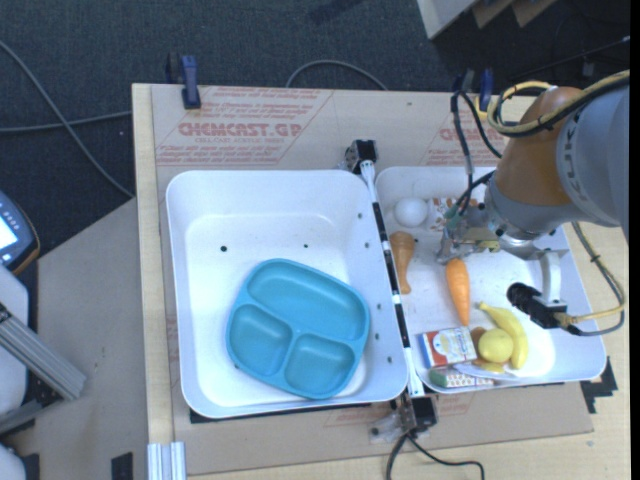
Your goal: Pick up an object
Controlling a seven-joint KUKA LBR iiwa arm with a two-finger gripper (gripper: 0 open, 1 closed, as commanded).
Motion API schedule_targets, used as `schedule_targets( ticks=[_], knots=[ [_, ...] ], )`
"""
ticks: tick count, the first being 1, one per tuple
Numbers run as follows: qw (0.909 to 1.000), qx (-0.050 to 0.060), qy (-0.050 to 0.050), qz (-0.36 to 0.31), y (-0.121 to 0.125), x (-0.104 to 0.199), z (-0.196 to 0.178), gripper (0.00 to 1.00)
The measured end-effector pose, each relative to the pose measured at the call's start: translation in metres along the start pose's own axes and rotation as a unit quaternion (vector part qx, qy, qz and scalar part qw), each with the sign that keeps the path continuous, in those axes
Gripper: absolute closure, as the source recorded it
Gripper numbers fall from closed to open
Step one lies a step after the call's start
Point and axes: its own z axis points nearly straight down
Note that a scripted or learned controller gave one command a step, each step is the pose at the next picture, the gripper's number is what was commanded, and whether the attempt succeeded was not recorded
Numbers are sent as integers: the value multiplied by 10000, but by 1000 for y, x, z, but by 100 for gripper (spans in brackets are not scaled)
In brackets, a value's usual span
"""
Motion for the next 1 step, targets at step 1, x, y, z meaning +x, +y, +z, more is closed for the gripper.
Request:
schedule_targets(
  ticks=[1],
  knots=[
    [10000, -38, 10, -36, -36, 72, -95, 100]
  ],
)
